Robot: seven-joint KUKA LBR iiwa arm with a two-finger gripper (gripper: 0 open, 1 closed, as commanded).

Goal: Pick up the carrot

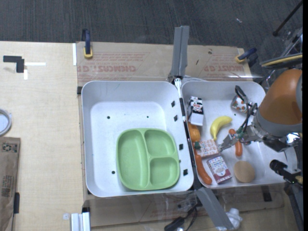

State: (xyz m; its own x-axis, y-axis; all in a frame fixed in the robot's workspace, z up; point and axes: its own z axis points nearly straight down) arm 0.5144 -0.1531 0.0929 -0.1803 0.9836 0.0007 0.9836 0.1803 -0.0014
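- The fingers [232, 139] stand open low in the right bin [219, 86], gripping nothing, just below the banana [220, 125].
- The carrot [202, 170] lies along that bin's left wall, beside a red snack packet [218, 169].
- A green divided plate [148, 159] sits in the left bin [126, 87].

One fixed overhead camera looks down slantwise on both bins [91, 129]

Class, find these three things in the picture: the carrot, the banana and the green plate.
carrot [202, 170]: camera view, on the middle of its orange body by the right bin's left wall.
banana [219, 125]: camera view, on the middle of its curve.
green plate [131, 159]: camera view, on the floor of its largest compartment.
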